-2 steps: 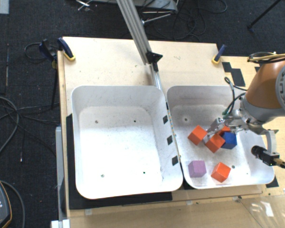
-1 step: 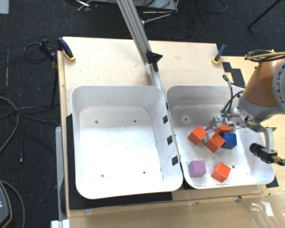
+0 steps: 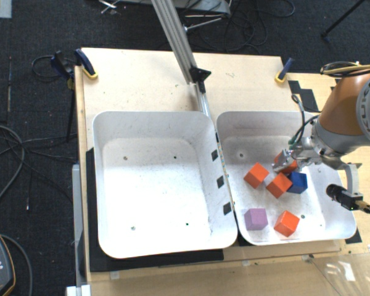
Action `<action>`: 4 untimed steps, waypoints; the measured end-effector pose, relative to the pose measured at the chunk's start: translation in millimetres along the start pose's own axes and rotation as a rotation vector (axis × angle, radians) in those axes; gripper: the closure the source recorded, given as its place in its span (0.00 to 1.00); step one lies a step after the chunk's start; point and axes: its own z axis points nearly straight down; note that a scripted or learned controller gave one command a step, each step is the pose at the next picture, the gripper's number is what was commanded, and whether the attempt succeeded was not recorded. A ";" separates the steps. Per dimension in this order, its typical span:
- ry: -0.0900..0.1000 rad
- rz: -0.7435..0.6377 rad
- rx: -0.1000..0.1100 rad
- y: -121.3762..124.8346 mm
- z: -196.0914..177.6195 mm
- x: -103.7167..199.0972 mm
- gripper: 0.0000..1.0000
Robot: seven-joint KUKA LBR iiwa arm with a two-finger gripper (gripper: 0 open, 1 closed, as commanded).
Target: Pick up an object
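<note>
the arm [image 3: 348,113] reaches in from the right and its gripper [image 3: 288,161] sits low in the right-hand bin [image 3: 234,134], right down among a huddle of small blocks. from where i stand i can't tell its state, or whether anything is caught in it.

just below the gripper there's an orange cube [image 3: 279,185] touching a blue cube [image 3: 298,182], with another orange cube [image 3: 256,175] just beside them to the left. nearer the front edge sit a purple cube [image 3: 255,218] and a third orange cube [image 3: 287,223], well apart from the huddle.

they look like light, stiff blocks, probably foam or wood, nothing fragile. flat opposite faces are the place to pinch. being cubes they have no long axis, but most sit turned corner-on to the bin walls, so the grip would need to line up with the faces. the left-hand bin [image 3: 111,134] stands alongside.
</note>
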 end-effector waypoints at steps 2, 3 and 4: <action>0.004 -0.013 -0.003 43.0 -91.8 114.7 1.00; 0.003 -0.011 -0.001 57.1 -111.6 186.6 1.00; 0.003 -0.010 0.007 45.1 -97.7 242.0 1.00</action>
